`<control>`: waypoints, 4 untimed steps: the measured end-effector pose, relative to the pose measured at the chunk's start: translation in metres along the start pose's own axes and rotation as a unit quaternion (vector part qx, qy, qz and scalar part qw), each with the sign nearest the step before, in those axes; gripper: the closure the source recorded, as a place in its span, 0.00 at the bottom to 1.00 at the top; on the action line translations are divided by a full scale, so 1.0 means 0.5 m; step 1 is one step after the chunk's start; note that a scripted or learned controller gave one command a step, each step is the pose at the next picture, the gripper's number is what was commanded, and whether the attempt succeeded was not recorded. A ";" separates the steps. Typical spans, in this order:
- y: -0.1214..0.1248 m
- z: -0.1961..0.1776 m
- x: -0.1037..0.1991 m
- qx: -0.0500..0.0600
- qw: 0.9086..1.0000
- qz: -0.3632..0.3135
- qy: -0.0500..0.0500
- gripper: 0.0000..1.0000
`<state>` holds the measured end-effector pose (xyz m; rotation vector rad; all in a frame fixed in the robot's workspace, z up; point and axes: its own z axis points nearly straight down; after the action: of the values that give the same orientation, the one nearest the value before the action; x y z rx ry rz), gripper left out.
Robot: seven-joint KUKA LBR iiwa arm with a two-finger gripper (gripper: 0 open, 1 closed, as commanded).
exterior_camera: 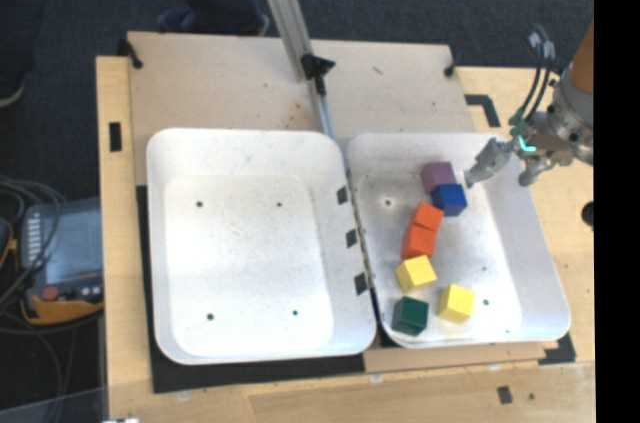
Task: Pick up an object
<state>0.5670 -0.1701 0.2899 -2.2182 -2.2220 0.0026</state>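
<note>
From my screen the left bin shows bare white floor, so I look to the right bin, where the blocks cluster. Leftmost sit the green block and a yellow block, then the orange block, another yellow block, and at the top the purple block touching the blue block. I judge them light, rigid and easy to pinch across flat opposite faces. The gripper hangs just right of the purple block, its fingers spread apart with nothing between them. I would take purple; its blue neighbour crowds one side, and the bin wall is near.
</note>
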 end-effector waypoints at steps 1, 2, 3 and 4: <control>0.001 -0.004 0.000 -0.002 1.000 0.000 0.000 0.00; -0.010 0.084 -0.008 0.000 1.000 0.001 -0.001 0.00; -0.008 0.180 0.009 0.001 1.000 0.003 0.000 0.00; 0.011 0.285 0.003 0.001 1.000 0.002 -0.001 0.00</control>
<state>0.5721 -0.1686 0.1472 -2.2225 -2.2172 0.0054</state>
